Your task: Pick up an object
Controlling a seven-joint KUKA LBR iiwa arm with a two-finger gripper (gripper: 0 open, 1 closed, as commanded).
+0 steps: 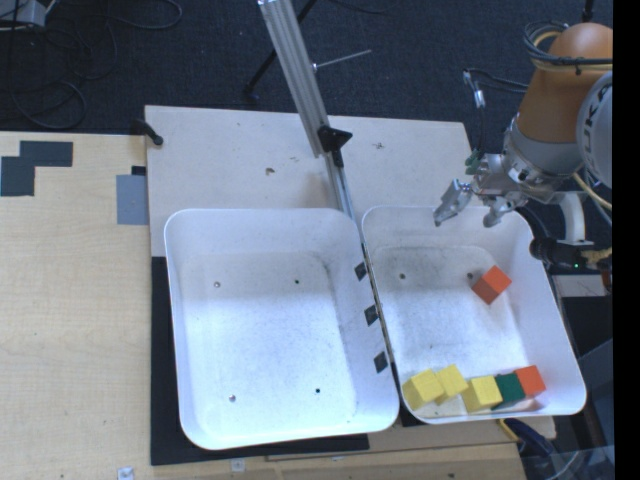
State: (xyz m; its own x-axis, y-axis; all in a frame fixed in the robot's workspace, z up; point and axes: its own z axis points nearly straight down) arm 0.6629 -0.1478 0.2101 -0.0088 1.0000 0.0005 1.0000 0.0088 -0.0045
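- From where I stand, the arm (pixel 570 78) comes in from the right, its orange band sitting above the grey wrist, near the far right corner of the right bin (pixel 560 318).
- The gripper (pixel 472 208) hangs over the far edge of that bin, its 2 fingers spread apart with nothing between them; one fingertip (pixel 445 208) points left and down, the other sits closer to the bin's right rim.
- An orange block (pixel 491 284) lies alone on the right bin's floor, tilted, below the gripper and apart from it.
- Along the near edge of the same bin runs a row of blocks: 2 yellow blocks (pixel 436 384) touching one another, a third yellow block (pixel 482 392), then a green block (pixel 509 386) and a second orange block (pixel 530 379) at the right end, packed close together.
- The left bin (pixel 185 318) sits just beside the right one, the 2 rims touching along the middle, where 3 small black clips (pixel 371 315) show.
- A slanted aluminium rail (pixel 300 78) rises from the junction of the bins toward the back of the bench, with a black bracket (pixel 333 139) partway up it.
- Both bins rest on a pale board (pixel 240 158); a light wooden tabletop (pixel 70 298) stretches to the left.
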